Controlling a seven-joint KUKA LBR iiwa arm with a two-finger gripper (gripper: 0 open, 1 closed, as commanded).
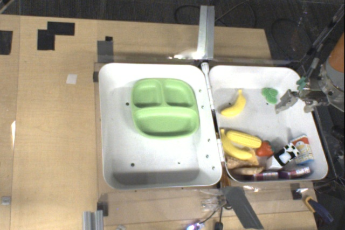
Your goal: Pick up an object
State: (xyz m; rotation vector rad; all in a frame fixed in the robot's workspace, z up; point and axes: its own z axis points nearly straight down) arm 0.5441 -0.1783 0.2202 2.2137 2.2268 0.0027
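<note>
Approach step. Gripper [295, 99] fingers apart, nothing between them, at right bin [253, 74] right rim. Candidate objects: green piece [269, 94] nearest, single banana [234, 105] further left. Next: centre over one, descend.

Arm [337, 62] cut off by the right edge just behind the gripper [298, 100]. Below the gripper, the clutter [269, 161] along the bin's near wall overlaps, items partly hidden, too small to identify.

One fixed overhead camera looks down aslant on both bins [108, 116].
</note>
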